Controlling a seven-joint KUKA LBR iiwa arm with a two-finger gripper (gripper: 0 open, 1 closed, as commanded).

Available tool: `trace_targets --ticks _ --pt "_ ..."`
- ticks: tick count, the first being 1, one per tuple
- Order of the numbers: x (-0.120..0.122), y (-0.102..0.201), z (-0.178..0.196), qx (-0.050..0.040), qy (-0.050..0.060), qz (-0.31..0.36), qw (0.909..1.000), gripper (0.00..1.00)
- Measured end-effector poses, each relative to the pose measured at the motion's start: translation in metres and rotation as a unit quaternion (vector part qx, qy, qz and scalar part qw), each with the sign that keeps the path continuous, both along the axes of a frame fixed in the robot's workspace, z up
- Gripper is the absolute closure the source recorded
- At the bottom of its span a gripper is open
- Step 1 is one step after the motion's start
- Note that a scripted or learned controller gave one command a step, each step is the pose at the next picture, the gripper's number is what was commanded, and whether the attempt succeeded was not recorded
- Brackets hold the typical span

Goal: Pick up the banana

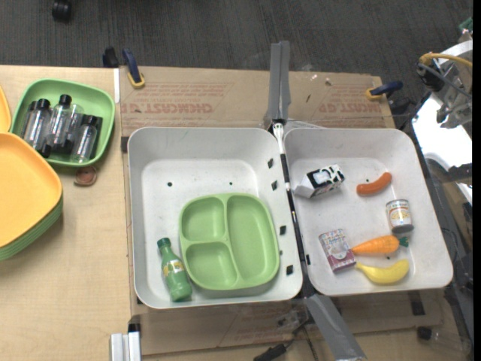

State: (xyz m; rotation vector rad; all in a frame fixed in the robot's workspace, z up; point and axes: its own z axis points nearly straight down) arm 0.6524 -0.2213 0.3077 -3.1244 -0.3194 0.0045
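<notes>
The banana (385, 271) lies in the right bin (421, 164), at its near edge, touching the carrot (376, 245) just behind it. A small jar (399, 216) stands beside them (label too blurred to read). The pincer's state cannot be told: only tangled hardware (449, 81) shows, cut off.

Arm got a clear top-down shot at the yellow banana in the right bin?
Probably yes. The yellow banana lies uncovered near the right bin's front wall. The orange plastic carrot sits close behind it, apparently touching, so the tool has little room on that side.
</notes>
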Motion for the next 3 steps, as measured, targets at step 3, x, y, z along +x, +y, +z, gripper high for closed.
trace_targets --ticks 3 --pt "0.002 0.000 0.077 -0.0003 0.000 0.031 0.9995 1.00"
